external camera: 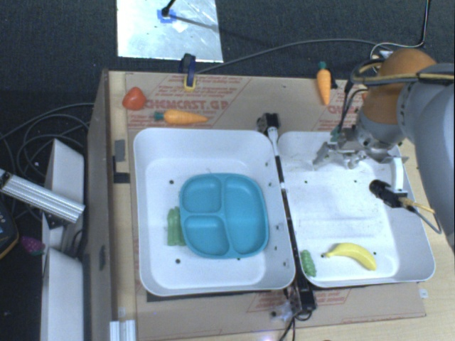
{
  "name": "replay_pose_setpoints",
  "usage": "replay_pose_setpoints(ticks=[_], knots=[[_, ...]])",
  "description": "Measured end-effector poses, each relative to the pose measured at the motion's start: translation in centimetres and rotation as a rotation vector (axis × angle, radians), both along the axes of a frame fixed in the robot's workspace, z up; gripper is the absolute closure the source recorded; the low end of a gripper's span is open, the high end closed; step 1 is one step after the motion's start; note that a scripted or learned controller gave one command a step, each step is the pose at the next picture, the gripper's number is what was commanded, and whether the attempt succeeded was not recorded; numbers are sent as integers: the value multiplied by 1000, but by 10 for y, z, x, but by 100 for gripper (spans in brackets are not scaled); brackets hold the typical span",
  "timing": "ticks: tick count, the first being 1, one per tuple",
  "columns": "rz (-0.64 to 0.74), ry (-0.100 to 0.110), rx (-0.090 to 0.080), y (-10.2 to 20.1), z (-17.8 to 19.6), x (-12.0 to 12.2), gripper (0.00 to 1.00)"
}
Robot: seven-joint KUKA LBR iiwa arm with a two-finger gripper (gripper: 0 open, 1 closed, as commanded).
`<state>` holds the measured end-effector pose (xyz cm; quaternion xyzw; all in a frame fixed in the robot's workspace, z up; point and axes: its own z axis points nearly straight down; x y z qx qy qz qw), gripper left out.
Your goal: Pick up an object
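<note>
Two white bins side by side on a cardboard-topped bench [213, 94].

Left bin [153, 162]: blue divided plate [223, 214] lies flat at centre, three compartments. A green vegetable piece [174, 226] lies just beside the plate's left edge, touching or nearly so.

Right bin [412, 254]: banana [350, 253] lies flat near the near-right corner, curved, stem end pointing left. A small green piece [307, 263] lies at the near-left corner, against the wall by the divider, well apart from the banana's body but near its stem end.

Arm [419, 112] comes in from the right, grey with the orange band showing at the top right. Gripper [341, 153] sits over the far part of the right bin, pointing left. Cannot tell how far apart its fingers are; the metal parts blur together. Nothing visible between them. Gripper is well apart from the banana. A black fitting [387, 192] hangs over the bin's right part below the wrist.

Outside the bins, on the far strip of cardboard: a red-orange toy [134, 99] at far left, a carrot [184, 117] lying flat just beside it to the right, a blue and yellow clamp [189, 72] at the far edge. Second carrot [324, 84] lies beyond the right bin.

Silver sheet [169, 20] on the dark floor beyond the bench. Cables [39, 137] loop at left.
</note>
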<state>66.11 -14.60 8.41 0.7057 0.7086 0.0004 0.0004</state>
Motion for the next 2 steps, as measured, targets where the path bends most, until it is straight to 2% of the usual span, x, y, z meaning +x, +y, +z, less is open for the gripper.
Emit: replay_pose_setpoints(ticks=[2], knots=[[1, -1, 0, 35, 1, 8, 0]])
